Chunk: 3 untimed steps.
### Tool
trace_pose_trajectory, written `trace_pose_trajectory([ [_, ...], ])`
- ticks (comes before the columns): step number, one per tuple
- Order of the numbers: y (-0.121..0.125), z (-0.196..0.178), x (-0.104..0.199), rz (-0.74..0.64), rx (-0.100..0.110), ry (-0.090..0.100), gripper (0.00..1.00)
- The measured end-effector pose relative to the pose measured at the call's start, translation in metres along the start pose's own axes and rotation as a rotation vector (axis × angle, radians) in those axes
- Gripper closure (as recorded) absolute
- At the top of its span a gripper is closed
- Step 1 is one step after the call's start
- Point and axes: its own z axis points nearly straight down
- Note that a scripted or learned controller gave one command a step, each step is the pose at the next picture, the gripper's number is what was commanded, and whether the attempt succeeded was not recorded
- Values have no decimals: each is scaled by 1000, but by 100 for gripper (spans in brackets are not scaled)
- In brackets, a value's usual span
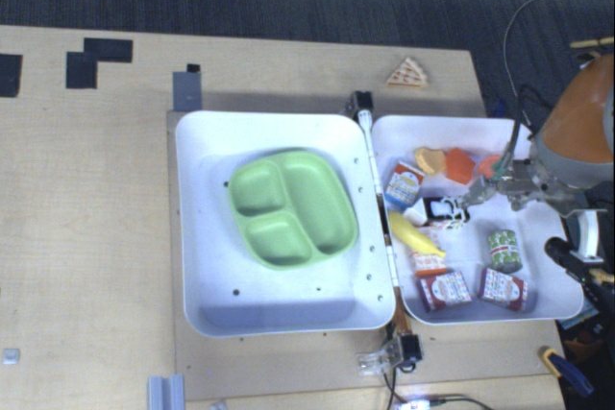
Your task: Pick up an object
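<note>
- The small black-and-white toy at the middle of the right white bin looks light, hard and rather slick; take it across its narrow body.
- The gripper hangs just beside it, seemingly empty.
- Around it lie a yellow plastic banana, little printed packets and a green-labelled can.
- The left white bin holds a green sectioned plastic tray.

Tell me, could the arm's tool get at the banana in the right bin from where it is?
Probably yes. The banana lies uncovered, and the tool hovers just up and right of it, with a small black-and-white item between them.
</note>
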Motion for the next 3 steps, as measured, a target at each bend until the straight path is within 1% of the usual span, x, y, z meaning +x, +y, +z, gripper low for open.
trace_pose_trajectory([
  [1,-34,12,-8,1,4,2,0],
  [2,-30,-2,-7,-3,-7,3,100],
  [3,57,-33,-29,-2,26,9,100],
])
